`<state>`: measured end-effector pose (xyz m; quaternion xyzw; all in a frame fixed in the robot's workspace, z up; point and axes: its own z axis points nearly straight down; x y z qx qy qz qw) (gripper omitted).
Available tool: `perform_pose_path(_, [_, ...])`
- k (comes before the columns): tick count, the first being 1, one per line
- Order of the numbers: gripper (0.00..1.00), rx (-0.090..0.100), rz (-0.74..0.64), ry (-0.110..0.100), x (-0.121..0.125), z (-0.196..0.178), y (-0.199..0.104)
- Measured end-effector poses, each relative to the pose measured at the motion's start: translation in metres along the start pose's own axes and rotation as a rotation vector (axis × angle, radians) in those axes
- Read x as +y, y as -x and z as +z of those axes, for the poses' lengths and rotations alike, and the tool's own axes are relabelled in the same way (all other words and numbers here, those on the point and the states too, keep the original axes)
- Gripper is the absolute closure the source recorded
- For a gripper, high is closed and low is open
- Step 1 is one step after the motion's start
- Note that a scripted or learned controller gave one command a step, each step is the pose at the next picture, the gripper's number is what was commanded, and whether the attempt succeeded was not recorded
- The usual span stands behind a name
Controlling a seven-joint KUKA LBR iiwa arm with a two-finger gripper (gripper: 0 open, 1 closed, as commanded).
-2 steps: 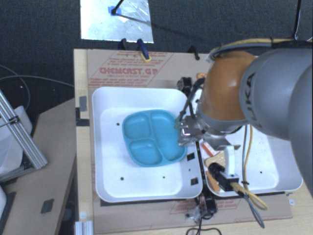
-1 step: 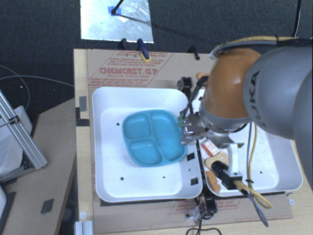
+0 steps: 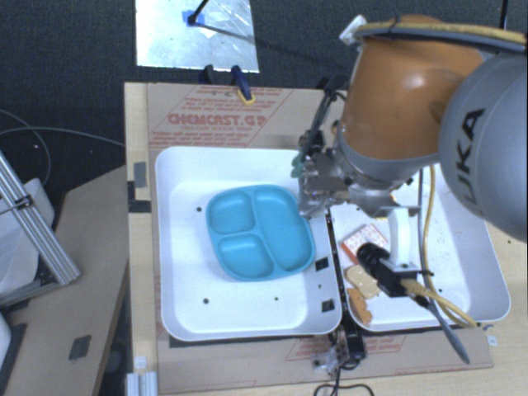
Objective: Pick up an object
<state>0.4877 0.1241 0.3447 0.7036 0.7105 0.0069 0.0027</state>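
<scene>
A blue three-compartment plate [image 3: 260,231] lies flat in the left white bin [image 3: 190,304], toward its right side. My gripper [image 3: 311,190] hangs over the divide between the two bins, just above the plate's upper right rim. The large orange and grey wrist covers much of the right bin [image 3: 487,287]. A small red and white packet [image 3: 364,240] lies in the right bin near the divide. Two tan pieces [image 3: 360,278] [image 3: 361,308] lie in front of it.
A thin grey rod [image 3: 450,334] lies across the right bin's front rim. Cardboard with red lettering [image 3: 219,118] sits behind the bins, and a shiny metal sheet [image 3: 194,23] lies beyond it. A metal frame [image 3: 33,229] stands at the far left.
</scene>
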Motion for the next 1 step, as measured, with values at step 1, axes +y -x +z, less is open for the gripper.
perform_pose_path(1, [1.00,-0.002,0.003,0.011,0.1217,-0.1741,-0.0249])
